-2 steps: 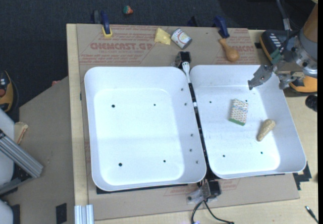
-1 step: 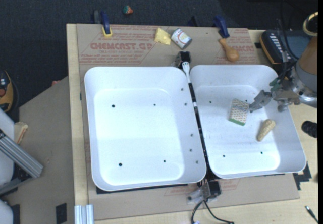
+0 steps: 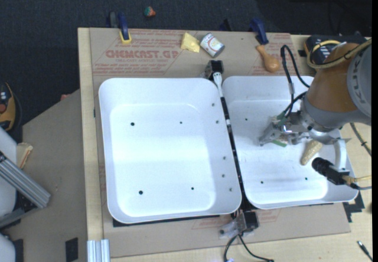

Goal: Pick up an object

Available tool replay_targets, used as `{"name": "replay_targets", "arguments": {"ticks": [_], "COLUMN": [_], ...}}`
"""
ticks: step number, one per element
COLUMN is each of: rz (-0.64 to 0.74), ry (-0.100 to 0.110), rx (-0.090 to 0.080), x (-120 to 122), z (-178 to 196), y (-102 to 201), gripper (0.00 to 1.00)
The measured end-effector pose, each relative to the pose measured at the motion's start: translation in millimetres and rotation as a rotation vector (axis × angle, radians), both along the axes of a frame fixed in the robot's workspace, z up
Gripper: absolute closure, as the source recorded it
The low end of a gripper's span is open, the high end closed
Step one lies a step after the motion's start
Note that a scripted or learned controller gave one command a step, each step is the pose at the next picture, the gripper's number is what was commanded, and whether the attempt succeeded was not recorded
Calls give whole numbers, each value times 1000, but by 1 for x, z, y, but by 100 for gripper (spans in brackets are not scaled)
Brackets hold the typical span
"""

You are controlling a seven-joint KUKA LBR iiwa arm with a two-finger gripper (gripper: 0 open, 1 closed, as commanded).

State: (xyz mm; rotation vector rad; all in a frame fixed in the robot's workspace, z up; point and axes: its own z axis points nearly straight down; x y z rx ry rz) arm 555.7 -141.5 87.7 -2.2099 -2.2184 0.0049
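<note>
Nearest the camera, cables (image 3: 248,243) trail off the bench's front edge by a small black clamp (image 3: 248,219). Above that sit two shallow white plastic bins with rounded corners: the left bin (image 3: 165,148), smooth and glossy, dotted with small dark holes, and the right bin (image 3: 266,184). Down in the right bin the metal gripper (image 3: 276,134) is low at the floor, beneath the arm's (image 3: 336,92) orange band and grey wrist; I cannot tell how its fingers stand. A small green object (image 3: 280,143) lies just beside the gripper tip, and a pale tapered object (image 3: 310,151) rests near the wrist. Farther back on the brown cardboard: a yellow wedge (image 3: 190,43), a small white box (image 3: 212,45), a tan wooden-looking piece (image 3: 269,60), and blue clamps (image 3: 123,26).
</note>
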Motion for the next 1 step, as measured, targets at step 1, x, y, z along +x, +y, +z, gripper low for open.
{"name": "replay_targets", "arguments": {"ticks": [1], "rz": [0], "ry": [-13], "rx": [-6], "x": [35], "z": [-3], "y": [21], "gripper": [0]}}
